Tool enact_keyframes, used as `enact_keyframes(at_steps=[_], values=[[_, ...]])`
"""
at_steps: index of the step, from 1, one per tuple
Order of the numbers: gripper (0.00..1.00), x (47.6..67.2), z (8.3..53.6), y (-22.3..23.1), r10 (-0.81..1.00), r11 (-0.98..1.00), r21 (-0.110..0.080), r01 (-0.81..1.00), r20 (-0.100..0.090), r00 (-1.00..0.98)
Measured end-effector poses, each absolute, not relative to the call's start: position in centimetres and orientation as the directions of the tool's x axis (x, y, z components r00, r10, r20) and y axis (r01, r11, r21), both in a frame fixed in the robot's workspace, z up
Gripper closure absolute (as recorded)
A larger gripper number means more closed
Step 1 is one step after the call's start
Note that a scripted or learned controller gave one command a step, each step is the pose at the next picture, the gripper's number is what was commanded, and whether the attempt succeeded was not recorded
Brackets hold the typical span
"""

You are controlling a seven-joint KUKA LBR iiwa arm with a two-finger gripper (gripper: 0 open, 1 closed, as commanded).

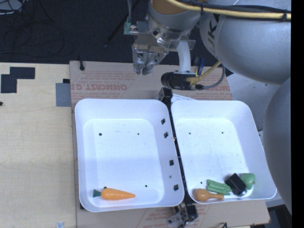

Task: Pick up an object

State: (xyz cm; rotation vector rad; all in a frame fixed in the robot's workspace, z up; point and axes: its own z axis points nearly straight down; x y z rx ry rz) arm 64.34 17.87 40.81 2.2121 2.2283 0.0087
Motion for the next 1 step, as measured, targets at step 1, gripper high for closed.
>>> enact_keyframes(at_steps=[1], values=[[1.00,64.31,36.24,24.45,1.000,0.006,-0.007,1.000,-0.001,-0.006]])
